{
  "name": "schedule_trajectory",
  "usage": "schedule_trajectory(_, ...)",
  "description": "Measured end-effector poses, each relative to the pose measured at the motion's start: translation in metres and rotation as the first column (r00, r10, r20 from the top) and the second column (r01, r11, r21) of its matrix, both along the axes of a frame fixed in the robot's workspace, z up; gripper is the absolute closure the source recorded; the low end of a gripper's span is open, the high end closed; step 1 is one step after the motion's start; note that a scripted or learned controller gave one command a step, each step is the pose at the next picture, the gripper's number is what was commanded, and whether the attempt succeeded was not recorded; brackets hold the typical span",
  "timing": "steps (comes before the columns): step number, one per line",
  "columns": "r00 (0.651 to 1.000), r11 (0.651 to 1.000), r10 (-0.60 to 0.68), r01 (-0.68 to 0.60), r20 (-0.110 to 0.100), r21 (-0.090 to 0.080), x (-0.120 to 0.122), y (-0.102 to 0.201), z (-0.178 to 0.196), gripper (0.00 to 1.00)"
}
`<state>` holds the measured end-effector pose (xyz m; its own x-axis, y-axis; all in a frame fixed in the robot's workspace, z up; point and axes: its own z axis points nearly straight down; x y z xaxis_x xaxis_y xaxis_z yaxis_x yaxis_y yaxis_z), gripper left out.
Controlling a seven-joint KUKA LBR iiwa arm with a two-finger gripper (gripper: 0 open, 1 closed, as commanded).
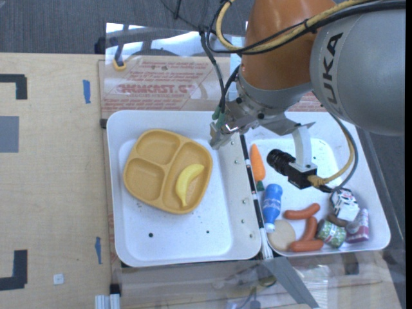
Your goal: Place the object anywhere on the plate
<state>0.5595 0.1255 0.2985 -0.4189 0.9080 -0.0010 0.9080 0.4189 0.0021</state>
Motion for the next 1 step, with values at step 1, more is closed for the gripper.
schedule_trajectory(1, 0.957, 0.957, 0.289, -0.289, 0.003, -0.001, 0.0165, 0.0201, 0.0168, 1.0)
